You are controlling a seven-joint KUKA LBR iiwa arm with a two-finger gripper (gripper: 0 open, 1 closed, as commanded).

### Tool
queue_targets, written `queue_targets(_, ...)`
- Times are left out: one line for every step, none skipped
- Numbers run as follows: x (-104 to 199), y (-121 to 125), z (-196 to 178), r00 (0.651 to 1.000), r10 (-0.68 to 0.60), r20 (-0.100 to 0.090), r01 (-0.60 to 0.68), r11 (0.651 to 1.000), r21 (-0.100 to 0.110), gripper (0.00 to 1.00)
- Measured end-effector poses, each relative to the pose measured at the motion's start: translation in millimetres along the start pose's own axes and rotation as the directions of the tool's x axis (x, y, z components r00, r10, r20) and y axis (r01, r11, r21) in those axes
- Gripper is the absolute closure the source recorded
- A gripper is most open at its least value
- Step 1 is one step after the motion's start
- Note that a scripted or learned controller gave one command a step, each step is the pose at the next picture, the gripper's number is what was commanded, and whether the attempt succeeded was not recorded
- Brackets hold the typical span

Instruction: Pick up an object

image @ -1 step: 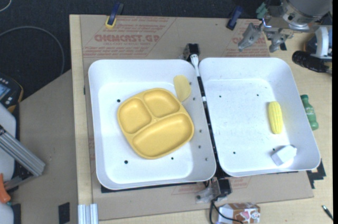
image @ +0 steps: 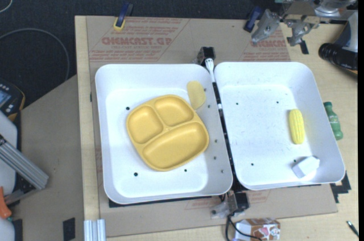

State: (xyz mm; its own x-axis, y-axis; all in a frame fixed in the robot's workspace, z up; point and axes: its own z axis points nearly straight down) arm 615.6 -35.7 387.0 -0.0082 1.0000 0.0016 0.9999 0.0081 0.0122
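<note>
Your gripper [image: 279,29] hangs at upper right, fingers parted and holding nothing. A corn cob [image: 296,125] lies in the right bin [image: 259,78].

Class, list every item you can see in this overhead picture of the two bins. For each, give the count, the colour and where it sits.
Bins: 2, white, side by side on the bench, left bin, right bin.
Divided plate: 1, yellow, middle of the left bin.
Small pale piece: 1, pale yellow, left bin, at the plate's upper right edge.
Corn cob: 1, yellow, right side of the right bin.
Small block: 1, white-grey, lower right corner of the right bin.
Gripper: 1, grey metal, above the right bin's far edge, fingers apart, holding nothing.
</note>
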Motion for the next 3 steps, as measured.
queue_targets(36, -50, -19, 1.0, 0.003, -0.001, -0.003, 1.0, 0.012, 0.0)
queue_targets(83, -90, -136, 1.0, 0.001, -0.002, -0.001, 1.0, -0.003, 0.0)
queue_targets(112, -136, -126, 1.0, 0.003, 0.0, -0.003, 1.0, 0.014, 0.0)
